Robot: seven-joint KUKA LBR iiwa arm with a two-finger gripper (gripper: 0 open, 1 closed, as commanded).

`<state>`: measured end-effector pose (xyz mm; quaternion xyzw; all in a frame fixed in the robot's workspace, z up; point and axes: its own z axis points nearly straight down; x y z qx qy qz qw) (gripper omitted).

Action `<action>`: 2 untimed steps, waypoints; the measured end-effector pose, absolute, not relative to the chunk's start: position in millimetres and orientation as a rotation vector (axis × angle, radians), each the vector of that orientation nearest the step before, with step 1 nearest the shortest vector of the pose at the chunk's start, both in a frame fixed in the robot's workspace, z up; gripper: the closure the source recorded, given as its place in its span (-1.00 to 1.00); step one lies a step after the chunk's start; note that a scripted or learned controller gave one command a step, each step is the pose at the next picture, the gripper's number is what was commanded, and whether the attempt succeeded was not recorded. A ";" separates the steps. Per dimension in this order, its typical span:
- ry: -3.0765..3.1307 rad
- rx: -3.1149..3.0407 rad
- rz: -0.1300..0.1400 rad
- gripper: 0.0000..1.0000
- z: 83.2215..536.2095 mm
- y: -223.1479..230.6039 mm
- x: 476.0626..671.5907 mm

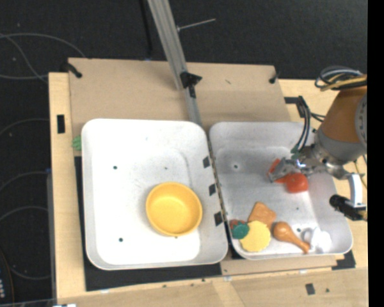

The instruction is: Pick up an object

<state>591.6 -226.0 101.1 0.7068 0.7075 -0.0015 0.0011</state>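
My gripper [280, 169] hangs low over the middle of the right bin [243, 147], at the end of the grey arm with its orange band [341, 121]. A red round object [297, 183] lies just below and right of the gripper, touching or nearly touching it. Along the bin's front lie an orange wedge [262, 212], a yellow disc [255, 236], a small green piece [240, 229], a brown drumstick-shaped object [288, 233] and a small white piece [320, 240]. A yellow bowl [173, 208] sits in the left bin [115, 152].
A slanted metal pole [173, 47] rises from behind the bins near their shared edge. Black clips [212, 189] sit on the rim between the bins. Cables [339, 77] trail from the arm at the right.
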 end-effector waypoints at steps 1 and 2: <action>2.220 2.215 0.000 1.00 112.9 -226.4 592.9; 2.224 2.213 0.006 1.00 158.4 -221.1 594.9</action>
